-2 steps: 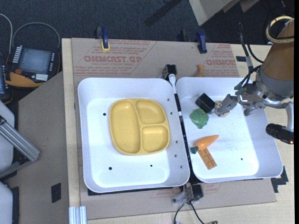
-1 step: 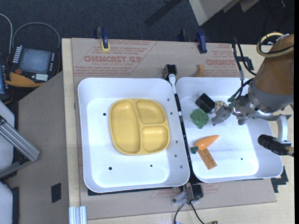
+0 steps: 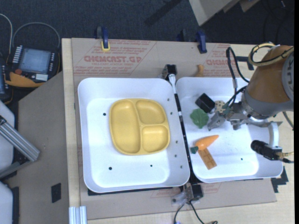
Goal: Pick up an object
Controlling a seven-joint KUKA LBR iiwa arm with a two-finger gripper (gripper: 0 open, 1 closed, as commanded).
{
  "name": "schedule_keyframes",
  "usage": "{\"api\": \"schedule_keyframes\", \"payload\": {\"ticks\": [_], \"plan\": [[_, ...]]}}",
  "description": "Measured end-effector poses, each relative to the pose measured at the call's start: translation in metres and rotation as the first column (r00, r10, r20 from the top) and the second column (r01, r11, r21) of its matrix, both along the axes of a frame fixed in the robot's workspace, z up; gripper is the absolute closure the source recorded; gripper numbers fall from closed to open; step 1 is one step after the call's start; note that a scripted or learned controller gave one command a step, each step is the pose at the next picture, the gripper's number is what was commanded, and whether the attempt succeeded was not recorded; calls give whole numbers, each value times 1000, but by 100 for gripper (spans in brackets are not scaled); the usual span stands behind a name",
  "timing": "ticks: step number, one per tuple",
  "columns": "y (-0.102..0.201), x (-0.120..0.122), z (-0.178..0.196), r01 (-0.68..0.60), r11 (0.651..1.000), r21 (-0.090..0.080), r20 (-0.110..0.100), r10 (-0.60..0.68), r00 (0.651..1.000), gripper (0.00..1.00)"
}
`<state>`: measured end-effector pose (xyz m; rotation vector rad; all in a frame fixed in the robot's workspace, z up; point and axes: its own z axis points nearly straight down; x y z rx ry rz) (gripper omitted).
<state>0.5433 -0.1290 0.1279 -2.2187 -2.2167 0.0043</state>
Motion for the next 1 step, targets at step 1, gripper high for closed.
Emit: {"api": "schedule_keyframes", "payload": {"ticks": [1], "plan": [[0, 1, 13, 0, 1000, -2, 6, 0, 1000, 100]]}}
